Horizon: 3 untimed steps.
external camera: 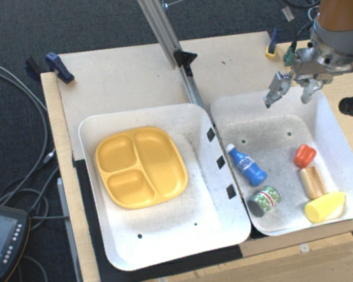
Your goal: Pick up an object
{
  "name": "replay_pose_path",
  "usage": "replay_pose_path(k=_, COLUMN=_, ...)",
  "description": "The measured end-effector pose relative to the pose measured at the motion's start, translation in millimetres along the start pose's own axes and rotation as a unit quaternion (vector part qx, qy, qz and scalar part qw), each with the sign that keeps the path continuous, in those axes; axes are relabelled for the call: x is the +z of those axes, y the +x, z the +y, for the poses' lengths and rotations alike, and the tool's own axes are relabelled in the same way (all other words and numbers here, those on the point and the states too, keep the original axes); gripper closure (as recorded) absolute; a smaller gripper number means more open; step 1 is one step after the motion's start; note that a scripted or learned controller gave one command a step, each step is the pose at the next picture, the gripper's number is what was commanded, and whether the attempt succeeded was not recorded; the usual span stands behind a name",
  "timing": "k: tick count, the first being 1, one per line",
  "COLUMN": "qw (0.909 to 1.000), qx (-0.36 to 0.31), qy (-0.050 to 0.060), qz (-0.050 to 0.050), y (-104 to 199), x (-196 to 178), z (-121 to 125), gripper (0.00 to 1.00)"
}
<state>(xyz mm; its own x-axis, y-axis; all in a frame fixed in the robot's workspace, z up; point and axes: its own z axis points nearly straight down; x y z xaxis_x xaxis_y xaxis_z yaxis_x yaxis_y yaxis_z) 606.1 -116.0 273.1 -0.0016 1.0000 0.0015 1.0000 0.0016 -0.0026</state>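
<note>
Hovering wide open (and holding nothing) above the right bin's (pixel 333 125) far edge, the gripper (pixel 293 88) awaits a target.

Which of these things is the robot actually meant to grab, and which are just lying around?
For the job:
small blue plastic bottle with white cap
green-and-white round can
tan cylinder with orange-red cap
yellow plastic block
end effector, open, holding nothing

Lying about:
yellow three-compartment plastic tray
black handheld screen unit
</note>
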Motion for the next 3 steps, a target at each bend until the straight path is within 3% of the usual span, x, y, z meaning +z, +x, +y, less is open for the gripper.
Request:
replay_pose_path(k=1, qw=1.0, qx=0.0, qy=0.0, qz=0.0, y=0, x=0, z=0, gripper=0.0)
replay_pose_path(k=3, qw=1.0, qx=0.001, qy=0.002, qz=0.0, y=-3, x=114, z=8, gripper=0.0)
